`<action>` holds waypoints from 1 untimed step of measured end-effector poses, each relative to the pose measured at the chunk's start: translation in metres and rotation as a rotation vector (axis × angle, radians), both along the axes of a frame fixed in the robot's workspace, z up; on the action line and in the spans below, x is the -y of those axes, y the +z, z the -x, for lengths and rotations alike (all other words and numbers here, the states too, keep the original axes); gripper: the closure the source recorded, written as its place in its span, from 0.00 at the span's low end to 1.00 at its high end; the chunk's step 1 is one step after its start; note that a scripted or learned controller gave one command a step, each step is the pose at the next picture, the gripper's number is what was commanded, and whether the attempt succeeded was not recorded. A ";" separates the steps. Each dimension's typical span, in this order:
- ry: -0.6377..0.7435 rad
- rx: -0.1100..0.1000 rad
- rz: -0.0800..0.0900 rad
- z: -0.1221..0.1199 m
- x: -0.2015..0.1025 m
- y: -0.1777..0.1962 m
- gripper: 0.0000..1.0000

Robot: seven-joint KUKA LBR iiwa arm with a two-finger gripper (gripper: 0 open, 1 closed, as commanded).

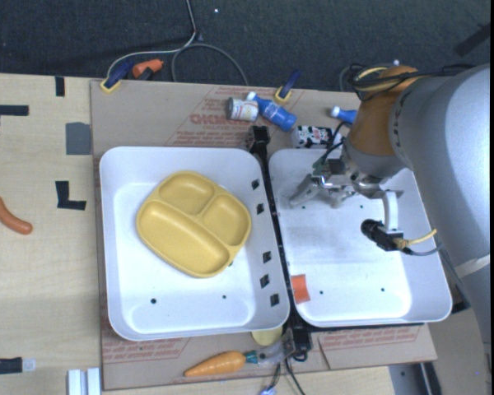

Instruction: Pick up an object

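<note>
We see the gripper low over the far-left part of the right bin, its 2 metal fingers spread apart and angled toward the divider between the bins. Nothing sits between them; they hold no object that we can make out.

The candidates for picking lie elsewhere. A yellow divided plate with 3 compartments rests tilted in the left bin, well apart from the gripper. In the right bin we find just 1 small orange piece pressed against the near-left wall.

We judge several risks from here:
- If the fingers close where they are, they likely grasp only air or scrape the bin floor, since no item lies under them.
- The orange piece hugs the wall, so 1 finger may strike the rim or the black clips on the divider before it gets round the piece.
- The plate looks broad and shallow; a 2-finger pinch on its rim could slip or tip it.
- The cable looping beside the wrist could snag on a low move across the divider.
</note>
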State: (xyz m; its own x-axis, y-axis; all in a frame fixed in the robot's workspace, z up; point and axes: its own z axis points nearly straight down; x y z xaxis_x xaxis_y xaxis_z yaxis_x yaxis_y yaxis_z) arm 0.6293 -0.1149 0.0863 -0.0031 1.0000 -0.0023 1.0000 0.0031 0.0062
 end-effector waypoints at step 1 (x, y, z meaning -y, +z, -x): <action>0.002 -0.010 0.002 -0.038 -0.019 -0.001 0.00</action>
State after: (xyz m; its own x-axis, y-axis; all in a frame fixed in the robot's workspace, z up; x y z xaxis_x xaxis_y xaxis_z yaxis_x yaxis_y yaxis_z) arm 0.6674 -0.0957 0.0854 -0.0049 1.0000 -0.0043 1.0000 0.0049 -0.0035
